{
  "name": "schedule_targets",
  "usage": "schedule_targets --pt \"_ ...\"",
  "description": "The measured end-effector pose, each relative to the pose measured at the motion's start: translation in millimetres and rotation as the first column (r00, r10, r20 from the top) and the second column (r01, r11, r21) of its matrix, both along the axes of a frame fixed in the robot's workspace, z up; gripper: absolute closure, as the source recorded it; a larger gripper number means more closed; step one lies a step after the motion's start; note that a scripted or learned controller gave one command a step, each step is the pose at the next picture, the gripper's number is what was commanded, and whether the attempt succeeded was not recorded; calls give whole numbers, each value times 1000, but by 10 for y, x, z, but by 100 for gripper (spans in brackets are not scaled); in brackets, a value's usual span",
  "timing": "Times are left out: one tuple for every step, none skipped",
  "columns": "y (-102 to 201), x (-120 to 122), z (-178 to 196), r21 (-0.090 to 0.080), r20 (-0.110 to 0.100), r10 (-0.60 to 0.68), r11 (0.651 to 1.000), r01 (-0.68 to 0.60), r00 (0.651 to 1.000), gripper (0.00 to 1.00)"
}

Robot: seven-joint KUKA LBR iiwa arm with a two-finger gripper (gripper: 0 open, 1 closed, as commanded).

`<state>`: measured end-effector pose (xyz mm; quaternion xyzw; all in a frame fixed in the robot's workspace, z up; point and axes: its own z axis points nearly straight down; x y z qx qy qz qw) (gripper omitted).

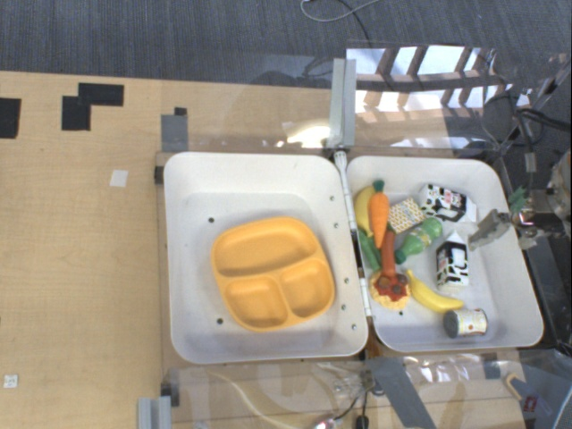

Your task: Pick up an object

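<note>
Tool (491,229) at right bin's (514,266) edge, near black-and-white carton (452,264), grip state impossible to tell, nothing seen between fingers; risk of slipping or nudging neighbouring banana (433,295) and can (466,323) because of crowded toys.

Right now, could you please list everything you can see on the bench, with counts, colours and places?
Bins: two, white, side by side on the bench.
Divided plate: one, orange-yellow, in the left bin.
Carrot: one, orange with a green top, right bin near the divider.
Bananas: two, yellow, right bin, one behind the carrot, one near the front.
Cow-patterned cartons: two, black and white, right bin centre and back.
Green toy: one, right bin centre.
Can: one, grey, right bin front.
Gripper: one, grey, over the right bin's right edge.
</note>
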<state>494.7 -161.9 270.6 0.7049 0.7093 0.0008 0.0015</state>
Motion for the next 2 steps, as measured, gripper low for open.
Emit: schedule_targets --pt "8 427 -712 1 -1 -26 1000 26 1000 0" --pt "-225 48 -1746 1 2 -158 988 158 988 0"
